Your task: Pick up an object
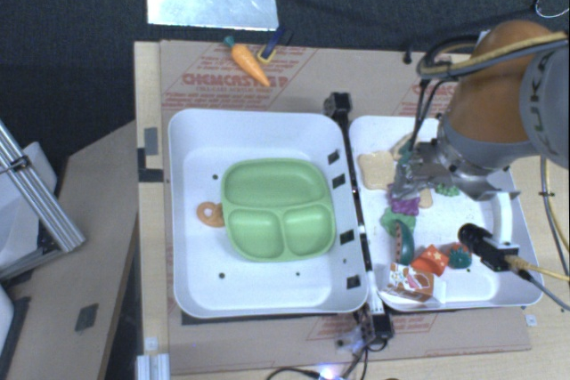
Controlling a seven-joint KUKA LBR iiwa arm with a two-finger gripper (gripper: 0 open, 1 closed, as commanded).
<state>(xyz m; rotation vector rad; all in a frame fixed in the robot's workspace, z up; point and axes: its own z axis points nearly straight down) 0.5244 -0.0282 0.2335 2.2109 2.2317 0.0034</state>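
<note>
A printed packet is seen at the near edge of the right bin, with an orange piece and a teal piece just behind it. A green item is located beside these. The gripper is positioned directly above a purple object; whether the fingers are wide, narrow or closed on it cannot be told. A green divided tray is held in the left bin. An orange carrot is placed farthest away on the counter.
</note>
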